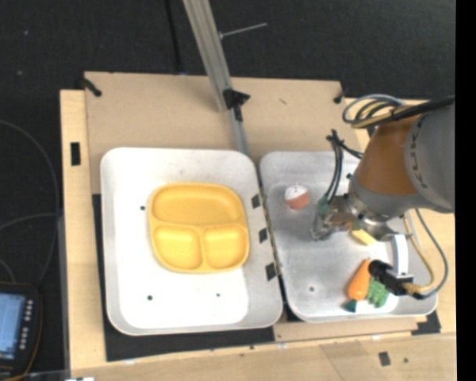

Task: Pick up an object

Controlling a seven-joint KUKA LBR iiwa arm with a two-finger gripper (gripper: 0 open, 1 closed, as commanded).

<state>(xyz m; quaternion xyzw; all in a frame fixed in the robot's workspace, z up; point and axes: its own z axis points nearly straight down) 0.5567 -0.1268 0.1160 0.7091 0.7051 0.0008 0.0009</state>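
Left bin: we see the shallow white left bin [127, 236] on the table [143, 109], holding the yellow three-compartment plastic tray [198, 227] near its middle.
Right bin: the shallow white right bin [309, 280] lies just beside it; we find the small round red-and-white toy [297, 196] toward its back, the orange toy carrot with green top [363, 282] at its front right.
Claw: the claw [327, 227] stands between those two.

Grey mast [210, 46] behind bins; handheld screen [8, 321] on floor lower left.

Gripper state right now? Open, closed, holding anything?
Gripper: low in the right bin, beside the small red-and-white object; open or closed cannot be told, and nothing is visibly held.
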